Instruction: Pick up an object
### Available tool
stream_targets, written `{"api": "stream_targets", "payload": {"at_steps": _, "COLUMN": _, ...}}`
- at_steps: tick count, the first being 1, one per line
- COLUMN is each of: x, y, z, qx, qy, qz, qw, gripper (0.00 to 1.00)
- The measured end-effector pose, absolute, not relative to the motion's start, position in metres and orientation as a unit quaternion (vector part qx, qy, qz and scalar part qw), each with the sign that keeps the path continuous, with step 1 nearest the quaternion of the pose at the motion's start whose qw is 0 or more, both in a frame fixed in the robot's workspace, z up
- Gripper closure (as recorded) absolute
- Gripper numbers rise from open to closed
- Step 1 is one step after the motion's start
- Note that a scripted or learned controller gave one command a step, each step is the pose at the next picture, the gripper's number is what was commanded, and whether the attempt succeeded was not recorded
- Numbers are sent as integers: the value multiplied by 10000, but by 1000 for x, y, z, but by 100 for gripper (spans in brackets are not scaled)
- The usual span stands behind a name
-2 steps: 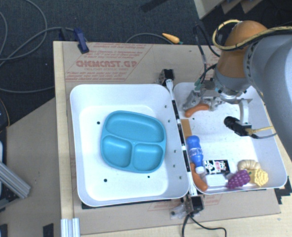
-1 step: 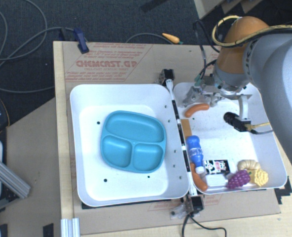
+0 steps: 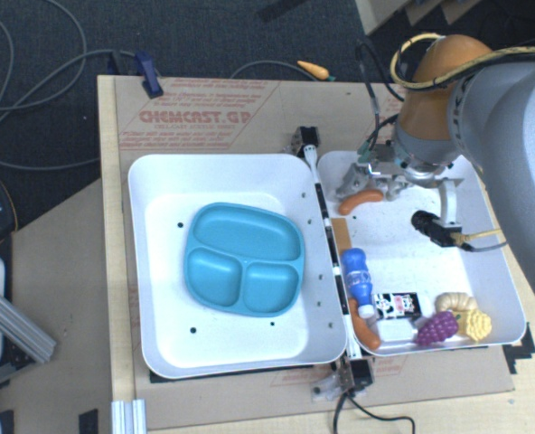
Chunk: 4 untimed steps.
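Observation:
My gripper (image 3: 373, 188) is low in the far left corner of the right bin (image 3: 484, 269), and its fingers look open. Just under its tips, touching or nearly touching them, lies an orange carrot-like piece (image 3: 361, 201) on the bin floor. I cannot see that the fingers have closed on it. Nearer the front lie a blue bottle with a white cap (image 3: 356, 278), a black-and-white carton (image 3: 398, 305), a purple bunch of grapes (image 3: 436, 328), a yellow pastry-like toy (image 3: 467, 315) and a second orange piece (image 3: 366, 330).
The left bin (image 3: 159, 197) holds a blue divided plate (image 3: 244, 258). A thin brown block (image 3: 341, 233) lies along the right bin's left wall. The grey arm with its orange band (image 3: 439, 89) comes in over the right bin's far right side.

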<state>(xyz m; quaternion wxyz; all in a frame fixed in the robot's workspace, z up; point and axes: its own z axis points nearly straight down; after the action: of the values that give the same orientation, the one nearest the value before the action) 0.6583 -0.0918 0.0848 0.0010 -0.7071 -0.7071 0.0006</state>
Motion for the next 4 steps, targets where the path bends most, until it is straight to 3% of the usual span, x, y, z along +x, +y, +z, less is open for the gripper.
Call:
{"api": "stream_targets", "payload": {"at_steps": 2, "x": 667, "y": -95, "z": 98, "qx": -7068, "qy": -7074, "qz": -11, "qw": -15, "gripper": 0}}
{"api": "stream_targets", "payload": {"at_steps": 3, "x": 563, "y": -98, "z": 83, "qx": -7082, "qy": -7060, "qz": 29, "qw": 37, "gripper": 0}}
{"api": "stream_targets", "payload": {"at_steps": 4, "x": 670, "y": -108, "z": 86, "qx": -7059, "qy": -7083, "qz": -24, "qw": -43, "gripper": 0}}
